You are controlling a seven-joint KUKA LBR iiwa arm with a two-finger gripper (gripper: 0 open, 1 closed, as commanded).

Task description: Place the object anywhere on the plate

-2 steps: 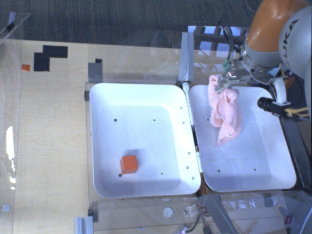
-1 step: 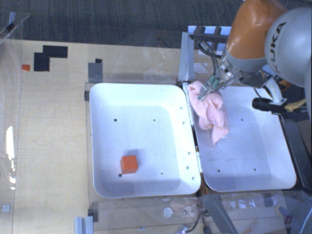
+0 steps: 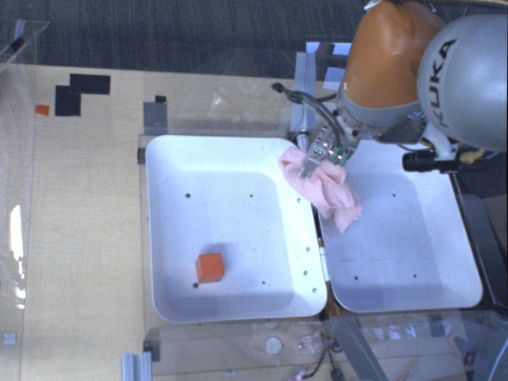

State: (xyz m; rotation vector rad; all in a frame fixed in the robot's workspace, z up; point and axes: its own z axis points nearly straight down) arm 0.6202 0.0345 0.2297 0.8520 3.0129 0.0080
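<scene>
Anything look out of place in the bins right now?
Yes. The pink cloth hangs crumpled from the gripper across the divide between the left bin and right bin, in neither. The orange cube sits flat in the left bin.

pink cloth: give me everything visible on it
The pink cloth is a pale pink, soft-looking fabric, crumpled and bunched with folds. It hangs from the gripper, whose jaws pinch its upper part. It drapes down over the seam between the two bins, its upper left part over the left bin's right rim and its lower tail trailing over the right bin. Whether the tail touches the bin floor cannot be told. The orange block lies well apart from it in the left bin.
</scene>
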